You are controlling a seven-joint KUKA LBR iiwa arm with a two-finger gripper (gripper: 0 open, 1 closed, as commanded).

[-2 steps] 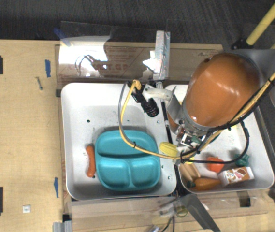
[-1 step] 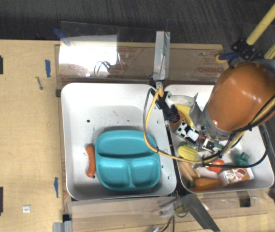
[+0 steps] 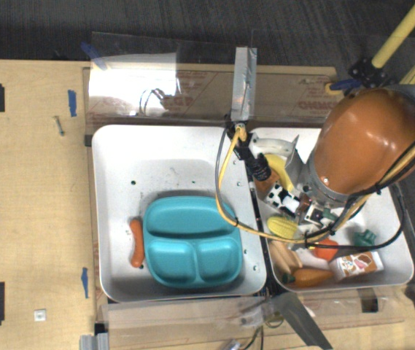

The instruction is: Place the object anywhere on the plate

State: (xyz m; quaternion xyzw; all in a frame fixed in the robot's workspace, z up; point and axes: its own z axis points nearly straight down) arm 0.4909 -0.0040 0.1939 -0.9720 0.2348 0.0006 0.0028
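Plate [image 3: 192,240] in left bin [image 3: 112,159]; sausage [image 3: 137,242] just left of plate; toy clutter in right bin [image 3: 400,268].

Teal divided plate [image 3: 192,250], left bin [image 3: 112,195]

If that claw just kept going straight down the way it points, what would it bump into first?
Likely the yellow corn cob in the right bin, which lies just below the gripper. Depth is hard to judge from above, so it might meet neighbouring toys instead.

No legible text; faint print on cardboard wall [image 3: 305,102] unreadable.
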